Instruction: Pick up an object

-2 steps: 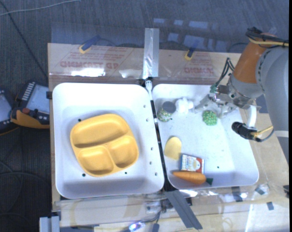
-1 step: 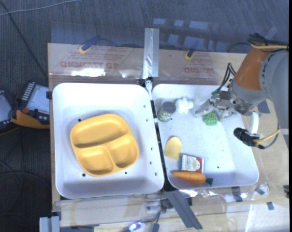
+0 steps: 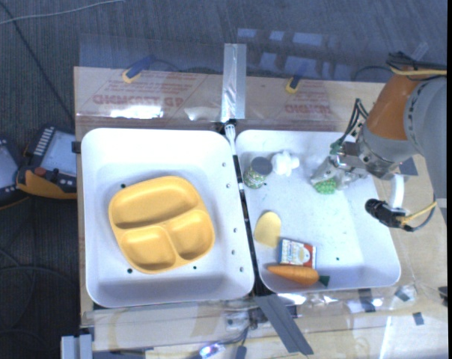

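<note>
Yellow tray in left bin.

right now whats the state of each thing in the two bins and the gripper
yellow tray: flat, right side up, left bin
carrot: lying on its side, right bin front
small box: lying flat, beside the carrot
yellow slice: lying flat
white piece: resting at the back
green item: under the gripper, grasp unclear
</note>
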You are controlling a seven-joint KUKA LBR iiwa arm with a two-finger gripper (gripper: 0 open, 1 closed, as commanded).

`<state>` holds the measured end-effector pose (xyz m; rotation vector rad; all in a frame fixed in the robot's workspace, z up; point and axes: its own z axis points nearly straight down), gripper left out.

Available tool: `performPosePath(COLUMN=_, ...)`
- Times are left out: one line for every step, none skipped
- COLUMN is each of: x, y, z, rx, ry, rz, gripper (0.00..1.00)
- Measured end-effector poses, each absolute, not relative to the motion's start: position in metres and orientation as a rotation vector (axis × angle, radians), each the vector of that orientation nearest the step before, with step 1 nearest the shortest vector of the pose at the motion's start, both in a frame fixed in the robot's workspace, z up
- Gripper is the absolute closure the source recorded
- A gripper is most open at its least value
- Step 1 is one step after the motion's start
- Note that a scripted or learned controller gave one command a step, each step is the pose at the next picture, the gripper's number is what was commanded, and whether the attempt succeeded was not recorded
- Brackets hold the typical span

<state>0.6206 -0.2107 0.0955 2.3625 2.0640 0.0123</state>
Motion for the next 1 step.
performPosePath(x=0.6526, y=-0.1514, z=0.2015, rx=2.547, ry=1.843, rz=-0.011, gripper=1.0)
